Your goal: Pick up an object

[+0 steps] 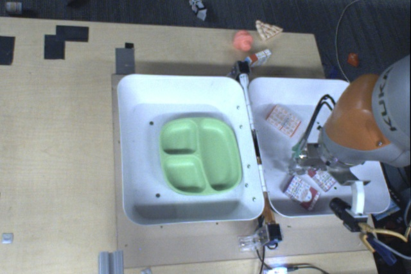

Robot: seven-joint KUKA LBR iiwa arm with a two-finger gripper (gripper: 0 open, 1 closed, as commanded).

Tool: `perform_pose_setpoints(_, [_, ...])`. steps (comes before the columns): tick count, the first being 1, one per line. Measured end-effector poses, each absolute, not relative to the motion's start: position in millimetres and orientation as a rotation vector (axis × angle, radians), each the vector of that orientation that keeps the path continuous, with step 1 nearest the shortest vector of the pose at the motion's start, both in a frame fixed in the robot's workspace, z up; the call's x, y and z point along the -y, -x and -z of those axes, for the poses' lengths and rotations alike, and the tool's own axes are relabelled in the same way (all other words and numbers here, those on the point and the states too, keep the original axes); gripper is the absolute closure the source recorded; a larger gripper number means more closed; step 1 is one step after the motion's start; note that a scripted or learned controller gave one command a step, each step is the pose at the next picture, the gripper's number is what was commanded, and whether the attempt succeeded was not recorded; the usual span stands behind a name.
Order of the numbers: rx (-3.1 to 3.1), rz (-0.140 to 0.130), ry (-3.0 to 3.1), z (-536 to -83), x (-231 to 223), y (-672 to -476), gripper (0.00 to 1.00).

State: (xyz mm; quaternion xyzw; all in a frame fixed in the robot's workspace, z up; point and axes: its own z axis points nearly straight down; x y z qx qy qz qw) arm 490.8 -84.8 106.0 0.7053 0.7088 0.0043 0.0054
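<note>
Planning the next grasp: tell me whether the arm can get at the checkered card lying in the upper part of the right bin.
Probably yes. The checkered card lies flat on the bare floor of the right bin, with nothing on top of it or crowding it. The arm already hangs over that bin, just below and right of the card.

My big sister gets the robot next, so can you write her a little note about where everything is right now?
Pincer: low in the right bin, over a pile of small checkered packets; its grip is hidden by the wrist.
One more checkered packet lies apart, near that bin's back.
Left bin: holds a green divided tray.
Done: nothing visibly lifted.
Left: grab one object and raise it.
</note>
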Motion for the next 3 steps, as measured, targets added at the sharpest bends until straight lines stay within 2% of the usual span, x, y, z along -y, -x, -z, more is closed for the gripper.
perform_pose_setpoints(1, [-2.225, -0.006, -2.212, -186, 55, -634.3, 1.00])
perform_pose_setpoints(2, [-2.226, -0.004, -2.214, -185, 56, -633.9, 0.00])
perform_pose_setpoints(3, [-2.222, -0.005, -2.215, -86, 93, -569.7, 0.00])
